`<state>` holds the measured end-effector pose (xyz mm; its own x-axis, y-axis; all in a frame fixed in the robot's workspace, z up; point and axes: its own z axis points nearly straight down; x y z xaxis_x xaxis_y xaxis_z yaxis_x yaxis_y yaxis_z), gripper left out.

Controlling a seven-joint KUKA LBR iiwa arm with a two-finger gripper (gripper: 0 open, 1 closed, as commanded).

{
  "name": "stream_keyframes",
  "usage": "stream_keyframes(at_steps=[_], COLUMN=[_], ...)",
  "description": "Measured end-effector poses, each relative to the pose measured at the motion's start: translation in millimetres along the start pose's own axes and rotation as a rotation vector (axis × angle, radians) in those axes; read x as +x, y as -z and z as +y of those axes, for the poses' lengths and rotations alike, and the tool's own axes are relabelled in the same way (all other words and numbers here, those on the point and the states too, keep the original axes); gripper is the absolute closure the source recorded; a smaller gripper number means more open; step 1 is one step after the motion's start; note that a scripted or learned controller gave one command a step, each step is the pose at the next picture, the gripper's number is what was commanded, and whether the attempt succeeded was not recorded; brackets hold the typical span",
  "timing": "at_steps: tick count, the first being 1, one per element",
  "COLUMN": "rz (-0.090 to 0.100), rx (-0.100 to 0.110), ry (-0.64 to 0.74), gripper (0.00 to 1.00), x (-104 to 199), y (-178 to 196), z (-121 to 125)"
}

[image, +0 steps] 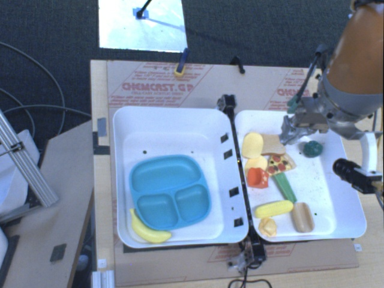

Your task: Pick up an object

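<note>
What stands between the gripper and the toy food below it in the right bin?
Nothing visible does. The gripper hangs over the right bin, by the tan slice and pizza slice, with no lid or other object above them.

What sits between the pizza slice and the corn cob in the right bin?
In the camera view, the green stick-shaped toy lies between the pizza slice and the corn cob, running diagonally.
</note>
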<state>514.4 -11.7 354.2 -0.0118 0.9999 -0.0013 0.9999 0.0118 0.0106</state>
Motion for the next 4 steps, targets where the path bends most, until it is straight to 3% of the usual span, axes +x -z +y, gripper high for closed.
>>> stream_keyframes(at_steps=[1,2,3,4], rz=[0.003,0.004,0.004,-0.003], rx=[0.027,0.012,0.005,0.027], ry=[0.003,0.005,0.008,-0.004], gripper=[1.0,1.0,1.0,1.0], x=[43,83,157,160], y=[-178,-122,-50,-235], z=[20,-29,-26,-14])
